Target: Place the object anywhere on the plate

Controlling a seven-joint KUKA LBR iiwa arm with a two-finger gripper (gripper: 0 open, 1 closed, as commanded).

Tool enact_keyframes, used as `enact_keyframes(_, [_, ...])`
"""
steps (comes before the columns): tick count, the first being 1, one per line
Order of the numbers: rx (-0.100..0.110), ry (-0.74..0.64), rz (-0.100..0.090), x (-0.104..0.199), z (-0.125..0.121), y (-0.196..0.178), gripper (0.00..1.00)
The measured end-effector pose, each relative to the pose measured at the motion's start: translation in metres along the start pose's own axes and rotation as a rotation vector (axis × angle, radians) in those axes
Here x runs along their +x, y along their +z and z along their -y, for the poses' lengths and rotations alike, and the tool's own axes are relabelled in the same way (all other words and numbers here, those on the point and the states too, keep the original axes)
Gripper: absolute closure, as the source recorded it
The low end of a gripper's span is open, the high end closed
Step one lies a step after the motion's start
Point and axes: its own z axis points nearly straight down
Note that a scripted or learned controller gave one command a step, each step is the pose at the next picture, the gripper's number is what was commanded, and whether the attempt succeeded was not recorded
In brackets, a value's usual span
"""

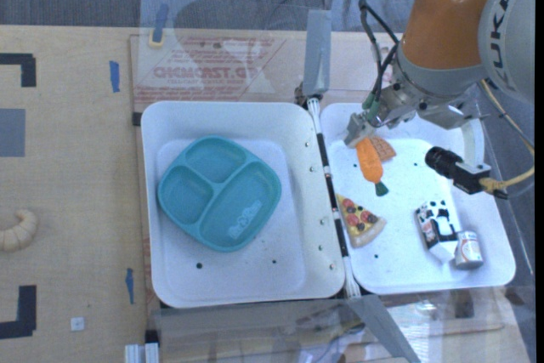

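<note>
Slanted overhead look at a pale wooden bench (68, 140) bearing two shallow white bins side by side, with a narrow divider between them. In the left bin (255, 268) as seen here, a teal plate (219, 193) with three compartments, lying flat near the bin's middle. In the right bin (399, 261), several small things. Toward its far left corner, an orange toy carrot (370, 161), lying flat with its green tip pointing toward the camera; just beside its blunt end, a flat brownish piece (387, 150) of unclear kind. Nearer the camera, close against the divider, a toy pizza slice (359, 219). Toward the near right corner, a black-and-white patterned packet (435, 225) and, just beside it, a small silver can (467, 249). Reaching in from the right, a grey arm (450, 4) with an orange band, its gripper (357, 130) low over the right bin's far left part, right at the carrot's blunt end, touching or very nearly so. Gripper open or closed: not possible to tell; carrot gripped or merely close by: likewise unclear. Carrot well apart from the plate, in the other bin, with the divider between. On the bare bench at the far left, a pale curved thing (17, 229), well apart from both bins. Short blue tape strips (114, 76) on the bench beside the left bin.
</note>
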Motion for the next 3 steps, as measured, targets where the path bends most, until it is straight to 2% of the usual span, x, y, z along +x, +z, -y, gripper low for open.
enact_keyframes(1, [-0.001, -0.099, 0.0, 0.073, -0.03, -0.01, 1.0])
enact_keyframes(2, [0.003, -0.114, -0.002, 0.115, -0.073, 0.071, 1.0])
enact_keyframes(3, [0.001, -0.115, -0.002, 0.115, -0.073, 0.071, 0.0])
